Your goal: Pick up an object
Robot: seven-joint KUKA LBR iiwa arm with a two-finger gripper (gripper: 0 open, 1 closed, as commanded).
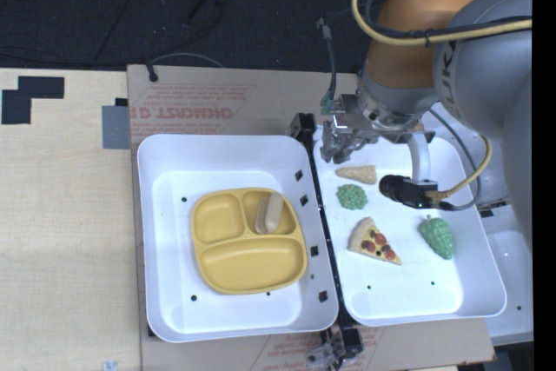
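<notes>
Item: small tan wedge, a toy food piece, lying flat near the top of the right bin, long axis roughly left to right with its point toward the bin's right side. Position relative to tool: the gripper hangs just above and slightly left of it, close, not touching as far as I can see; a short drop toward the near side would meet it. Whether the fingers are spread or closed cannot be told from here, and nothing shows between them. Neighbours: round green cluster just below the wedge; pizza slice lower; second green piece to the right. Left bin: yellow divided tray holding a pale sausage-like piece.
</notes>
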